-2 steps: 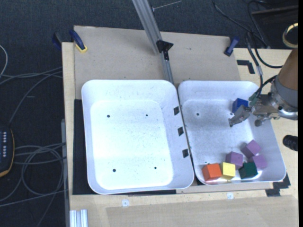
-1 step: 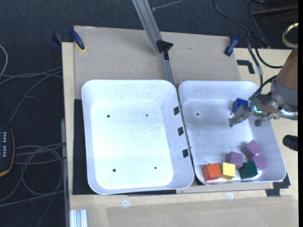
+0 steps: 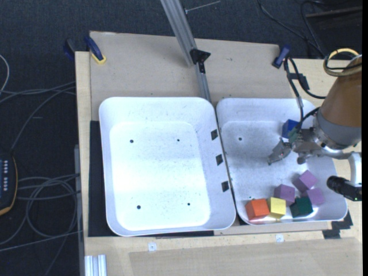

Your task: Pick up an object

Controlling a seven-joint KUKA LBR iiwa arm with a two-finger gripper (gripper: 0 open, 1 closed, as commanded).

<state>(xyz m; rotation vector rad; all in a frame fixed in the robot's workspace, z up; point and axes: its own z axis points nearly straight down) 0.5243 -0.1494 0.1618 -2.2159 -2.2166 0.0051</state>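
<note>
Blocks wait untouched in the right bin, bunched at its near-right corner: orange block, yellow block, green block, purple blocks. My gripper hangs mid-bin, fingers apart w/ nothing between, prob. still above the floor. Grab not yet done.

Blue clamps grip the bench's far corners; black cables trail across dark carpet.

Blue block partly behind gripper; arm cut off at rt edge.
</note>
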